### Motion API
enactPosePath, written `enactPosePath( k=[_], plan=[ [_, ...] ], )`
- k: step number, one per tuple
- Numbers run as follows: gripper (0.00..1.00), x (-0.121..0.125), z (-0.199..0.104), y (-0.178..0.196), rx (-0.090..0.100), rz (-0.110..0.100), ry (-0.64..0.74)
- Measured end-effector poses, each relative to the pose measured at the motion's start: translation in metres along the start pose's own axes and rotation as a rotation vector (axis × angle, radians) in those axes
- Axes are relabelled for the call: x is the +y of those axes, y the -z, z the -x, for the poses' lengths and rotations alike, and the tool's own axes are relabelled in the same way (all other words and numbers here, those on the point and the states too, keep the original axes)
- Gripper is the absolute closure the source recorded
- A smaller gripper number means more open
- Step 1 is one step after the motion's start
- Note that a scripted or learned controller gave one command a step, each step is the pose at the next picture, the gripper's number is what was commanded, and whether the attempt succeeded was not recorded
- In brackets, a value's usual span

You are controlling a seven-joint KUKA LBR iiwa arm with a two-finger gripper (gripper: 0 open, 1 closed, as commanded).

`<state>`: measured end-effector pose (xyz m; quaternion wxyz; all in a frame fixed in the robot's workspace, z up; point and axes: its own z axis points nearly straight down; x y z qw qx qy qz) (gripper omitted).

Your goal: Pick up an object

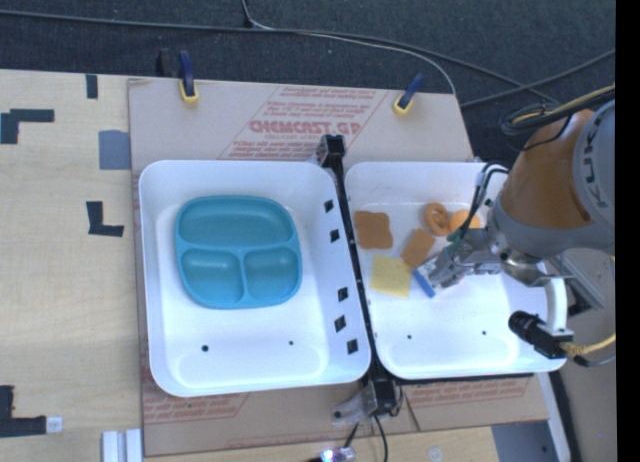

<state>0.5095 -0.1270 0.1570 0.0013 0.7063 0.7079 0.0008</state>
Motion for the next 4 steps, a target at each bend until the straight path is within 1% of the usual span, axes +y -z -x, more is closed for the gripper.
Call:
enactPosePath(
  k=[1,2,3,4],
  plan=[
    [1.00,-0.001,0.001,0.063,-0.001,0.001,-0.001],
    [1.00,-0.001,-0.010,0.117,0.000,0.001,0.001],
    [1.00,-0.010,-0.066,0.097,0.002,-0.006,0.003],
    [1.00,-0.009,-0.124,0.080,0.002,-0.007,0.004]
  ],
)
